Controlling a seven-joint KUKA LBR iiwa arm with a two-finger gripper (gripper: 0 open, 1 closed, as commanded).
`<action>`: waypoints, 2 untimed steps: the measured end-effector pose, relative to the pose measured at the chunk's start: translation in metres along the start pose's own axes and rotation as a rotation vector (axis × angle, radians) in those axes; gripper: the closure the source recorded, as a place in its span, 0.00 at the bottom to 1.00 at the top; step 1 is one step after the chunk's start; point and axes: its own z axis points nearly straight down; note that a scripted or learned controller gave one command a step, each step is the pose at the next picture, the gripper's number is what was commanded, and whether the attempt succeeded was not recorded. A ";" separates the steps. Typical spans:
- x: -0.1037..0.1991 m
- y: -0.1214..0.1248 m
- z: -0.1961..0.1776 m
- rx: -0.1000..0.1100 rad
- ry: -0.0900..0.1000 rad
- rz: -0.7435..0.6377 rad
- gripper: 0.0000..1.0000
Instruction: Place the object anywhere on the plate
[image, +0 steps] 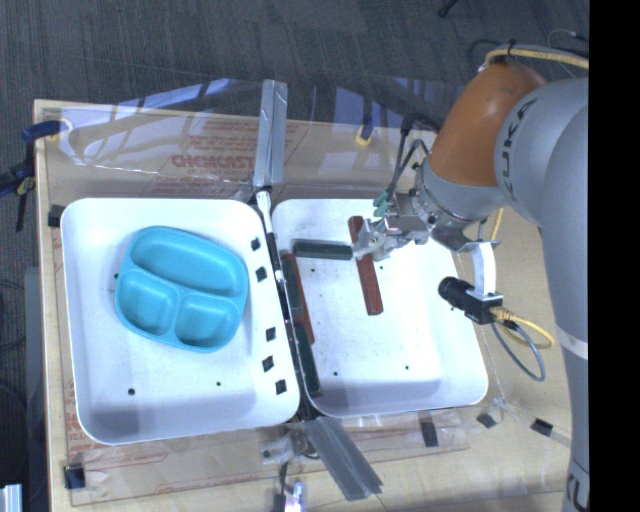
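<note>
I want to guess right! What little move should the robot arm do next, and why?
Probably lift a little, then carry toward the left bin. The gripper sits over the top end of the brown stick in the right bin, while the blue plate waits in the left bin. Whether the stick is truly gripped is unclear.

You were in a robotics lab: KUKA arm (530, 130), two white bins (85, 400), taped wooden bench (150, 140), loose cables (525, 345).

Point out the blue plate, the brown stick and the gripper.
blue plate (182, 288): camera view, left bin, middle of the divided plate.
brown stick (371, 285): camera view, right bin, lower half of the stick.
gripper (380, 232): camera view, tip at the stick's upper part.
</note>
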 end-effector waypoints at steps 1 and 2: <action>0.049 0.028 0.010 0.000 -0.001 -0.009 1.00; 0.141 0.058 0.032 -0.001 -0.001 -0.256 1.00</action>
